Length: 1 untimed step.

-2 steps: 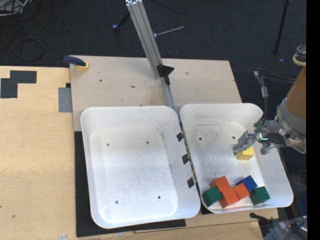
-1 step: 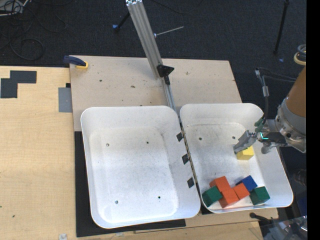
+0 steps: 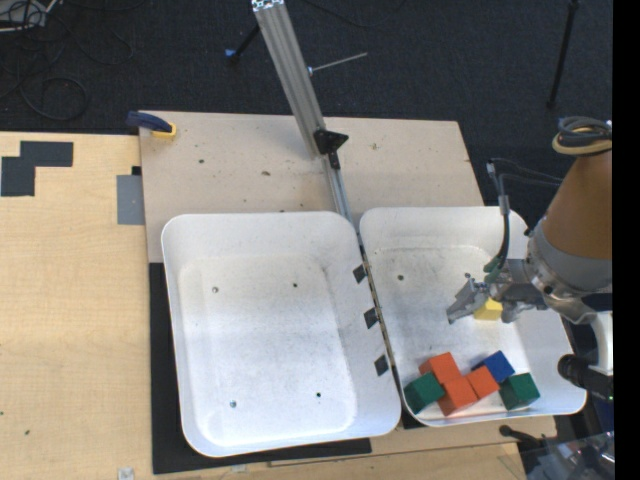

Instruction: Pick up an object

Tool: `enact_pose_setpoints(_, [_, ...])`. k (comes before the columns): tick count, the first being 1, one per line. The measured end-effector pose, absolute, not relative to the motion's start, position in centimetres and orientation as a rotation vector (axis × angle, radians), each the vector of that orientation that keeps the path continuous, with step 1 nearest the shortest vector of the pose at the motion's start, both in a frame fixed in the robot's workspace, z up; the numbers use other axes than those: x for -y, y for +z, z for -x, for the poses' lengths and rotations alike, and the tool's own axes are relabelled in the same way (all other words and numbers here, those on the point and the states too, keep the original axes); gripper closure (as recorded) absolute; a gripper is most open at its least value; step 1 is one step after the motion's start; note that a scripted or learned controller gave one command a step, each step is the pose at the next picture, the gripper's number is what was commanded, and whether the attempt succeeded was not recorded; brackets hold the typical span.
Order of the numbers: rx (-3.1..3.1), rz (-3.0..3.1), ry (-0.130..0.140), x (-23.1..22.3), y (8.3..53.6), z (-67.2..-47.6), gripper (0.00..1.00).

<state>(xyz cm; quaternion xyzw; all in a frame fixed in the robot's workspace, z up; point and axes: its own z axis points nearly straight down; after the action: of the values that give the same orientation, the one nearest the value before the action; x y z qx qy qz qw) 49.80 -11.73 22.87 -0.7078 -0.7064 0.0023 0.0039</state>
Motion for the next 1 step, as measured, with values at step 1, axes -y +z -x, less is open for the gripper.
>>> enact_pose_setpoints(1, [2.214, 2.217, 0.008, 12.26, 18.29, -49.53, 0.00])
